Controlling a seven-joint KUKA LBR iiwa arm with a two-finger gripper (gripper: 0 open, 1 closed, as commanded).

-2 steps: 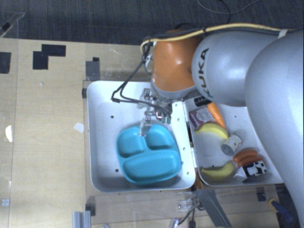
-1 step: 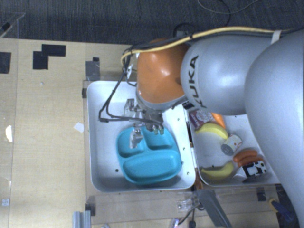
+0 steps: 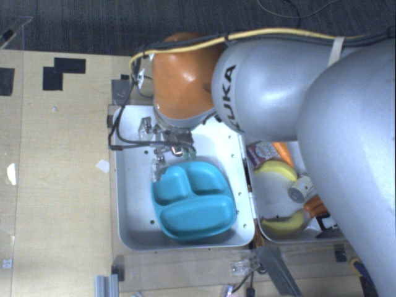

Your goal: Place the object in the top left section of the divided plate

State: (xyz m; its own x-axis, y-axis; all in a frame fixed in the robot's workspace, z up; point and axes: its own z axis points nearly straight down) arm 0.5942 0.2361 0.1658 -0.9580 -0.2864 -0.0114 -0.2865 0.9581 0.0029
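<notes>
A blue divided plate (image 3: 193, 200) lies in the left white bin (image 3: 133, 197), tilted a little, with two small sections at its upper end and one large section below. My gripper (image 3: 167, 155) hangs just above the plate's upper left corner, under the orange wrist band (image 3: 182, 79). The metal fingers are partly hidden by the wrist, and I cannot make out any object between them.
The right bin (image 3: 269, 197) holds two bananas (image 3: 276, 169) (image 3: 284, 223), a carrot-like orange piece (image 3: 283, 150), a small grey cylinder (image 3: 299, 189) and a packet (image 3: 260, 150). The big grey arm covers most of the right side. A black cable (image 3: 117, 129) loops beside the left bin.
</notes>
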